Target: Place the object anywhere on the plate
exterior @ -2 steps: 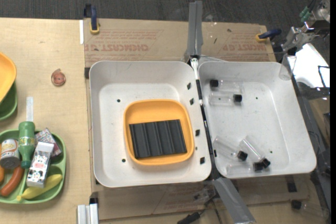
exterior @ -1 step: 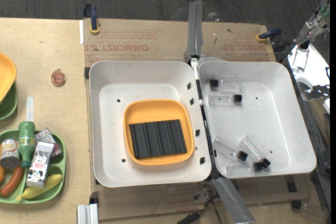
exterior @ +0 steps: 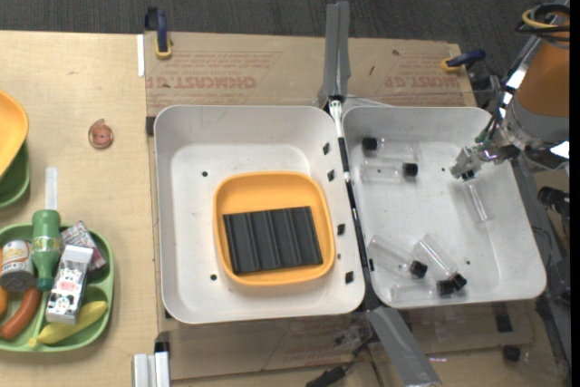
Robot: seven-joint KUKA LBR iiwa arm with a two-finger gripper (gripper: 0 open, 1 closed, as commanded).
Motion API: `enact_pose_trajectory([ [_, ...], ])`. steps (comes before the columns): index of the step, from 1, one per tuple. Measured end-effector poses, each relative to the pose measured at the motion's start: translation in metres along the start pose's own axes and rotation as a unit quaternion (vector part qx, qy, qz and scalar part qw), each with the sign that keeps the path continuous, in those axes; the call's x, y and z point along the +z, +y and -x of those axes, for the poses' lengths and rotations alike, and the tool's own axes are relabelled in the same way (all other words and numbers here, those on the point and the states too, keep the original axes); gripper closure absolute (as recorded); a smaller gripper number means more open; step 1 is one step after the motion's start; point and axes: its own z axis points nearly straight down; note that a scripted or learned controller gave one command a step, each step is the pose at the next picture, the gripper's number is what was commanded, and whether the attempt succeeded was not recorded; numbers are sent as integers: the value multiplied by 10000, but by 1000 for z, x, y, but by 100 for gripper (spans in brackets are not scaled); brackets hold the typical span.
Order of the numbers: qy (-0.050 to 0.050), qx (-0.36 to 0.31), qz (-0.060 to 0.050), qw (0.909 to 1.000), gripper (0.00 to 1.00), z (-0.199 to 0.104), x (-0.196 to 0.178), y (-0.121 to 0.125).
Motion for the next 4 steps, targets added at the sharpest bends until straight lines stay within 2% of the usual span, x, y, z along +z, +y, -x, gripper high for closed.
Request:
enact_pose_trajectory([
  [1,-4,-878,1,9961,100,-4,-130,32],
  [2,-21,-2146,16,9767,100,12,-183,49],
  [3,-21,-3316,16,9434,100,10,-269,41],
  [4,-2,-2910,6,9567,100,-28,-142,-28],
])
